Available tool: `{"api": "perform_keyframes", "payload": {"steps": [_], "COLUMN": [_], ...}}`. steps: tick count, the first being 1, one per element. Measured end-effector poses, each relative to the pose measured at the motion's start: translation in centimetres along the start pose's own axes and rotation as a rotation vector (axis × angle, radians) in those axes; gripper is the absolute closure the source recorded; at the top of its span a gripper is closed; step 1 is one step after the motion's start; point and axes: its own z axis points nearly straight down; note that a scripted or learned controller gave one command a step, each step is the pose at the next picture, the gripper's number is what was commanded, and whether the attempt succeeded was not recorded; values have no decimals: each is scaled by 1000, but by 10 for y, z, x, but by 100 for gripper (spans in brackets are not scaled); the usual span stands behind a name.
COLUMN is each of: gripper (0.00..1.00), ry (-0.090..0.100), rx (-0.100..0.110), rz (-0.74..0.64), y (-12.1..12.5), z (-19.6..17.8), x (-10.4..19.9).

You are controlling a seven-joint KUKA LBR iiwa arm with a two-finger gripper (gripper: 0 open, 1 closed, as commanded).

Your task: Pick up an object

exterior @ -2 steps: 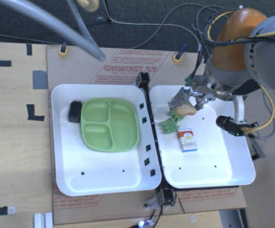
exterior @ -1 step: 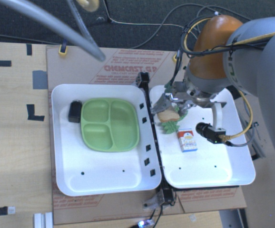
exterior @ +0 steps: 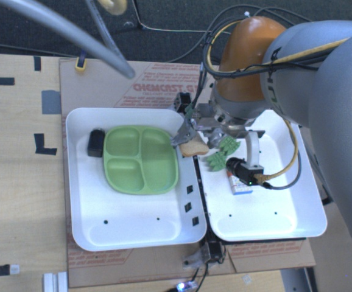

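My gripper (exterior: 191,140) hangs over the divider between the two bins, under the orange wrist band (exterior: 249,53). A tan, bread-like piece (exterior: 194,149) sits between its fingertips, over the inner rim of the right bin (exterior: 298,218). Just to its right lies a green leafy toy (exterior: 222,152) on the right bin's floor. A small red, white and blue box (exterior: 242,186) lies a little below that, partly under a black cable plug. In the left bin (exterior: 127,236) rests a green divided plate (exterior: 140,160), with a black block (exterior: 95,143) at its left edge.
The arm's grey body covers the right bin's upper right part. A yellow cable loops over the right bin near the box. Bare floor shows along the front of both bins. A grey pole crosses the top left, above the bench.
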Motion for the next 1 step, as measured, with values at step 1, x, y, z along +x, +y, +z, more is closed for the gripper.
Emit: {"api": "perform_keyframes", "payload": {"steps": [1], "gripper": [100], "ry": [-1], "rx": [3], "rz": [2], "y": [-12], "z": [15], "x": [52]}}
